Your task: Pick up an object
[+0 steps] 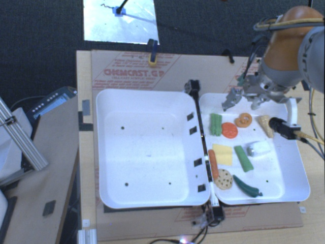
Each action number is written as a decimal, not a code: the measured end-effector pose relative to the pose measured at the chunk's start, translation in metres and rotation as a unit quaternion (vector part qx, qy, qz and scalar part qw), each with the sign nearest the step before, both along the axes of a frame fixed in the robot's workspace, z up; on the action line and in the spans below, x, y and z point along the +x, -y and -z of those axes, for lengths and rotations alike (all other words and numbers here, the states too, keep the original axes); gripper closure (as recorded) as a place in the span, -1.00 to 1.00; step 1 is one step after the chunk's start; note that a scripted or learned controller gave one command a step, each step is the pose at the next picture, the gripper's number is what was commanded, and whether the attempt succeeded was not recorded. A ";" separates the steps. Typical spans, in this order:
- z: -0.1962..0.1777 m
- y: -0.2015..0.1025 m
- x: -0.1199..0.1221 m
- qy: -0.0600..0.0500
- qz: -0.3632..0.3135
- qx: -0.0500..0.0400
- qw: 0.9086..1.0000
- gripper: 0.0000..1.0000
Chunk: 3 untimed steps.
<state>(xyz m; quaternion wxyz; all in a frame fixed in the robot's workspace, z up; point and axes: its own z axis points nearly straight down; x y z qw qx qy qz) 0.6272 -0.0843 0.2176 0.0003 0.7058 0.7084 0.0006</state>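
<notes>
Objects: a cluster of small toy foods in the right bin (292, 187), none lifted.
Tomato (229, 130): round, red, smooth; touches the green block's lower right.
Green block (216, 124): ribbed, upright oblong, just left of the tomato.
Pretzel (244, 119): orange ring with holes, just above and right of the tomato.
Wedge (265, 124): tan, triangular (perhaps a pizza slice), right of the pretzel.
Cheese (222, 154): flat yellow square, mid-bin.
Green stick (243, 158): straight, matte, tilted, just right of the cheese.
Clear piece (257, 148): pale, glossy, shape hard to tell.
Carrot (213, 165): thin orange-red rod along the bin's left wall.
Cookie (223, 179): round, tan, speckled, below the cheese.
Pepper (246, 186): dark green, curved, smooth, near the bin's front.
Gripper (244, 100): metallic grey, fingers spread apart with nothing between them, poised over the bin's back edge, above the pretzel.
Arm (292, 34): grey with a glossy orange band, coming in from the right.
Left bin (147, 146): shallow white plastic, rounded corners, small dark dots on its floor.
Worktop (132, 70): tan board with red printed lettering beneath both bins.
</notes>
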 end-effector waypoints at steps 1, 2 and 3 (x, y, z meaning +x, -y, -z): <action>0.129 0.012 -0.020 -0.005 0.002 0.000 1.000 -1.00; 0.111 0.012 -0.016 0.001 0.001 0.000 1.000 1.00; -0.062 -0.024 0.032 0.009 -0.003 -0.001 1.000 1.00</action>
